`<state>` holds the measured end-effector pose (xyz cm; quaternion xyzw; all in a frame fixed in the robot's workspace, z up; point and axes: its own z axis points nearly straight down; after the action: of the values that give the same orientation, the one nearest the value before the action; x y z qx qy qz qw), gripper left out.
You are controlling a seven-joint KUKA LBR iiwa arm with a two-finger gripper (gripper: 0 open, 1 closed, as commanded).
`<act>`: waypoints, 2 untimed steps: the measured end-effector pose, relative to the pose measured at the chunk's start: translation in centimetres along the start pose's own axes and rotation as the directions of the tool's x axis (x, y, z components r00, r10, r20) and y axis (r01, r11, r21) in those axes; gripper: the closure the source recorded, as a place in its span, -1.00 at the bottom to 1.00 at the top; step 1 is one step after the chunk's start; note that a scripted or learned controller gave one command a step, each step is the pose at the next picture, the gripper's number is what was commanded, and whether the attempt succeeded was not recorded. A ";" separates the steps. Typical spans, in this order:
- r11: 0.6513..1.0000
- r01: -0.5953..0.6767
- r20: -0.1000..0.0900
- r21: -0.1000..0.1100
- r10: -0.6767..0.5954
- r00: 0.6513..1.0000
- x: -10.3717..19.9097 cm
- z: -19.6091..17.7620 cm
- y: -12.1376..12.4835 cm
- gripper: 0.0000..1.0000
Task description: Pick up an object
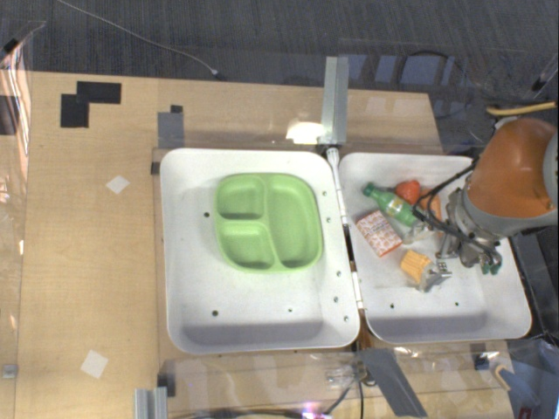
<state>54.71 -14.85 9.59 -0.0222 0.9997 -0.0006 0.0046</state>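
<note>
You see the gripper [434, 275] low in the right bin [498, 321], touching the yellow block [415, 264]; its grasp I cannot tell.

Green three-compartment tray [266, 222] lies in left white bin [188, 260]; black tape patches [87, 101] on wooden bench [79, 260].

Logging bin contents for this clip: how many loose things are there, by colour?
Green: 2, the divided tray in the left bin and the bottle in the right bin
Red or orange: 1
Red-and-white packet: 1
Yellow-orange block: 1
Total: 5
</note>
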 end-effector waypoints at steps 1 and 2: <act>1.000 0.006 0.009 0.003 -0.006 1.000 -0.3 -1.3 0.1 1.00; 0.887 -0.463 0.012 -0.006 0.463 0.886 0.0 0.3 5.9 1.00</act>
<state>54.45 -8.97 9.30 0.2165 0.9762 0.0019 0.0110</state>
